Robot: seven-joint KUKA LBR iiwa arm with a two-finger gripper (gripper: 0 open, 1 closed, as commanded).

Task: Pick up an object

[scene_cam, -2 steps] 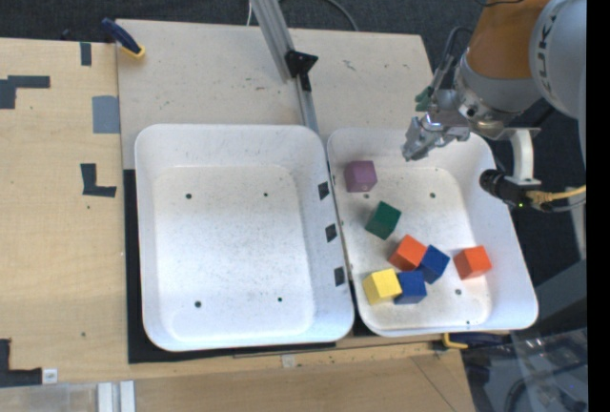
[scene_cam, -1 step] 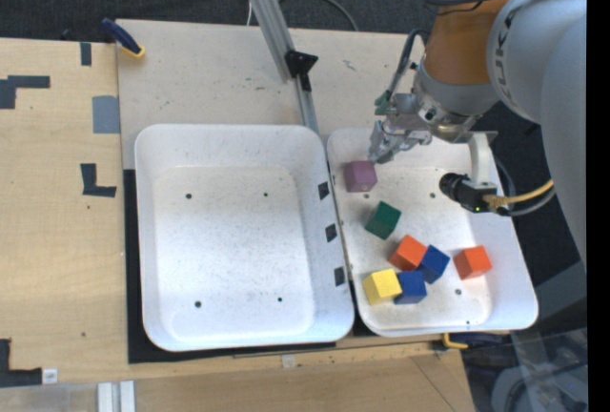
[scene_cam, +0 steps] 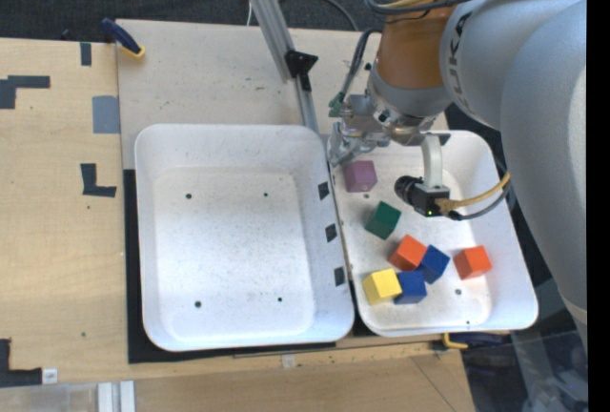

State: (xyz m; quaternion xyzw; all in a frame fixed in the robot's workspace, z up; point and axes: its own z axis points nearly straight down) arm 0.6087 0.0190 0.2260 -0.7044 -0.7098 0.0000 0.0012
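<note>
We cannot tell our pincer's (scene_cam: 351, 145) state; the purple block (scene_cam: 359, 176) at its 6 o'clock looks light, hard; grip flat sides.

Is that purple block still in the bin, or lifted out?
In the bin. The purple block lies on the right bin's floor, just below the gripper.
</note>
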